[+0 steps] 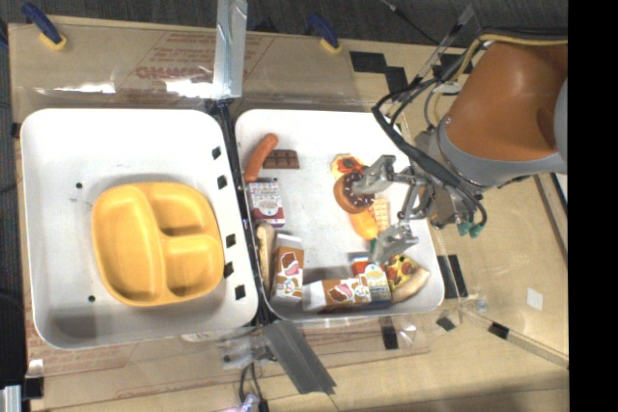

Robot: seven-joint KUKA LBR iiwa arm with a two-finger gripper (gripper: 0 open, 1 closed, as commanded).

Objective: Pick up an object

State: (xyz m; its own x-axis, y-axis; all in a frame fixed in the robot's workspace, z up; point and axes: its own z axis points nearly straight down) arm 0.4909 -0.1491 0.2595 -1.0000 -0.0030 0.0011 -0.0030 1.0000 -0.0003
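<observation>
The arm, grey with its orange band, rises closest to the lens and comes in from 3 o'clock, bending down over the right bin. Its pincer hangs low at that bin's 3 o'clock side, fingers spread apart: one finger points toward 9 o'clock above a brown donut, the other lies nearer 5 o'clock. Between them sits an orange piece, though glare and clutter make it hard to say whether either finger touches it. Nothing is lifted, so the pick looks not yet made; the closing and the raise remain. The other candidates lie on the bin floor: a sausage and a chocolate bar at 11 o'clock, a small carton at 9 o'clock, and a row of packets along 6 o'clock with a pizza slice at 5 o'clock. The left bin holds a yellow tray. Both bins rest on the desk.
</observation>
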